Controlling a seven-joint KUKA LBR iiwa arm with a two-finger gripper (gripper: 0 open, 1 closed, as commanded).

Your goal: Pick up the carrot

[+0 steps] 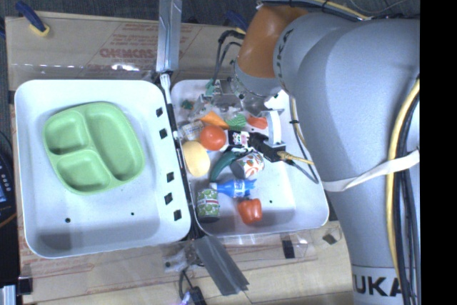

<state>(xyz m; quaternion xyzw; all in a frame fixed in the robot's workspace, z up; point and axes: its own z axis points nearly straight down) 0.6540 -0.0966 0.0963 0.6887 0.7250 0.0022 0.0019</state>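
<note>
Reach step: claw (241, 126) low among clutter in right bin (307, 205), its state impossible to tell; carrot (214, 119) just beside it, above tomato (212, 137); next move calls for closing on carrot alone.

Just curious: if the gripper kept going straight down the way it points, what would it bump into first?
Probably the carrot, lying just beside the gripper in the right bin; depth is hard to judge from above.
</note>
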